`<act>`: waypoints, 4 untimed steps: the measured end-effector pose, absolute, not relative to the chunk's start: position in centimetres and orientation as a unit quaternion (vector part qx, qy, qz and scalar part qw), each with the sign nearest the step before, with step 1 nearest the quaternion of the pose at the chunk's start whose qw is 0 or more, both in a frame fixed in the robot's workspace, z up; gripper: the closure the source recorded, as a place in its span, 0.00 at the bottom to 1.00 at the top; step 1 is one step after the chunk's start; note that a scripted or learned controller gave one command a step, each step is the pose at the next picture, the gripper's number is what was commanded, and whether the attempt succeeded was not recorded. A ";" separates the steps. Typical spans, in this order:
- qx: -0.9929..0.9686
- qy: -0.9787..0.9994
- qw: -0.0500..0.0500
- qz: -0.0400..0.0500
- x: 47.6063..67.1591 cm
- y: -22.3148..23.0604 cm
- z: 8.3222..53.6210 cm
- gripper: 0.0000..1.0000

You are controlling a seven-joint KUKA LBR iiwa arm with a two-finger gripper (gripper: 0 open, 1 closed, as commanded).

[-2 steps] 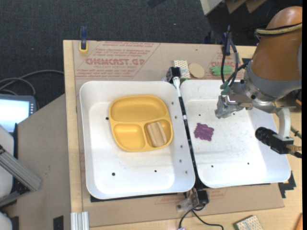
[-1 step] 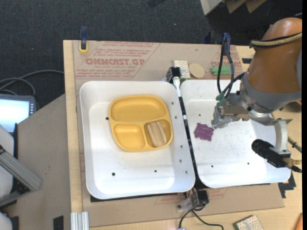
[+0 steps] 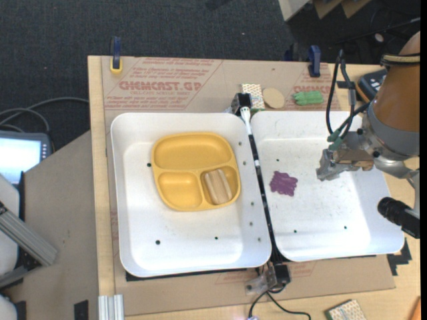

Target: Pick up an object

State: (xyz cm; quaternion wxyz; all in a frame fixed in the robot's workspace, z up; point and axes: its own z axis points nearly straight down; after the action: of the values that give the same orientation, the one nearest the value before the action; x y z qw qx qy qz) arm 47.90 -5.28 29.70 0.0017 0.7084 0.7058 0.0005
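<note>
A small purple object (image 3: pixel 283 183) lies flat on the floor of the right bin (image 3: pixel 313 235), near its left side. My gripper (image 3: pixel 328 167) hangs over the same bin, to the right of the purple object and apart from it. A yellow divided tray (image 3: pixel 193 153) sits in the left bin (image 3: pixel 133 212), and a tan block (image 3: pixel 215 185) rests in its lower right compartment.
On the board behind the bins lie a tan round disc (image 3: pixel 273 98) and a green piece (image 3: pixel 307 98). Black cables (image 3: pixel 331 105) hang from the arm over the right bin's back edge. A black divider strip (image 3: pixel 256 172) runs between the bins.
</note>
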 end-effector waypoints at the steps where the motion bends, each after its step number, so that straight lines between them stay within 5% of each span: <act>1: 0.707 0.707 -0.001 -0.001 47.9 -4.1 28.8 1.00; 2: 0.709 0.706 0.002 0.000 47.9 -8.8 29.1 1.00; 4: 0.707 0.708 0.001 0.001 49.3 -6.3 27.9 1.00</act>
State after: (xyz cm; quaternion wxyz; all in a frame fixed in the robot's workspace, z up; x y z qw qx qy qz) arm 49.25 -6.29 27.94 0.0011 0.7066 0.7076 0.0006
